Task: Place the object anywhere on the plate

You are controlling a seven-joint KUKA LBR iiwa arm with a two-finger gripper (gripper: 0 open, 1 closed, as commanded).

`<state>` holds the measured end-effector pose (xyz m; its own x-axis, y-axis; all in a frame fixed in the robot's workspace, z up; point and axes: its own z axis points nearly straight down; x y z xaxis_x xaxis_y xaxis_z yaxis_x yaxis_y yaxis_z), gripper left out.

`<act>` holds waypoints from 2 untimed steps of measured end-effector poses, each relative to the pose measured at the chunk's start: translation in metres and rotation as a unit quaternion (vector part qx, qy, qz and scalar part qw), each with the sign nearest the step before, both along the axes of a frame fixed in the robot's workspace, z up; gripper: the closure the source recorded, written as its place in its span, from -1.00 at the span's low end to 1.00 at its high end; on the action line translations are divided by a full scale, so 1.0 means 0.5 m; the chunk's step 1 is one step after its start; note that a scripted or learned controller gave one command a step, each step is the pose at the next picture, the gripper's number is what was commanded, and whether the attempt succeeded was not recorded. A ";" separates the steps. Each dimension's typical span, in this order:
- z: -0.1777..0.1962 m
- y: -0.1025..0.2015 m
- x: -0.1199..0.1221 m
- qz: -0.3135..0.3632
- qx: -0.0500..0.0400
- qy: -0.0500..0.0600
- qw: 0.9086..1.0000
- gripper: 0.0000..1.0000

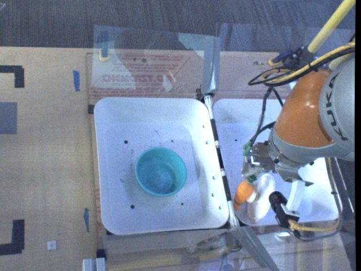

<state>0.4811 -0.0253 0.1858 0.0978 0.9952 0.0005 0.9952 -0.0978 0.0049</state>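
A round teal plate point(161, 171) with a raised rim lies in the left bin point(113, 123), a little left of its middle. The object point(252, 198), orange at its left end and white on its right, lies at the front left corner of the right bin point(237, 123), close to the divider. My gripper point(256, 176) hangs right above the object, under the orange wrist band. The wrist hides the gripper's tip and part of the object, so whether they touch cannot be told.
The two bins meet at a ridge point(217, 151) between the object and the plate. Black cables point(282, 210) and a yellow hose point(333, 21) trail from the arm over the right bin. A clear panel point(152, 66) stands behind the bins.
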 end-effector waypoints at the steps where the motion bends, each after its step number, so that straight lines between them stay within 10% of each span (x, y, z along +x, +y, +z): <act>1: 0.048 0.183 -0.004 0.078 0.000 0.003 0.997 1.00; 2: -0.004 0.236 -0.006 -0.187 0.000 0.004 0.982 1.00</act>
